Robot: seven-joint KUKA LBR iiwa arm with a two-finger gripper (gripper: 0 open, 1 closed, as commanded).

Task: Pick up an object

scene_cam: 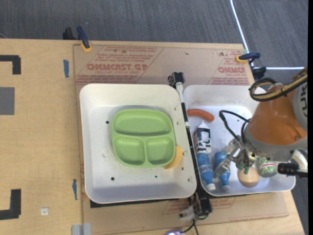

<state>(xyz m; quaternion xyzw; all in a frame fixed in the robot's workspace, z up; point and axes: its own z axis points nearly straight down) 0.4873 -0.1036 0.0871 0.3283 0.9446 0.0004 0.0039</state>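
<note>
Pincer [234, 155] low in right bin [215, 94], over blue bottles [221, 163].
Fingers spread, nothing between them that I can make out. Tan ball [248, 178] just right of it, orange sausage [200, 114] up-left, green tray [143, 137] and banana [174, 158] in bin [93, 131] far left.

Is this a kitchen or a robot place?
Probably a robot lab, not a kitchen. A robot arm reaches into a white bin of toys, a green plate sits in the other bin, and clamps hold the board to the bench.
</note>
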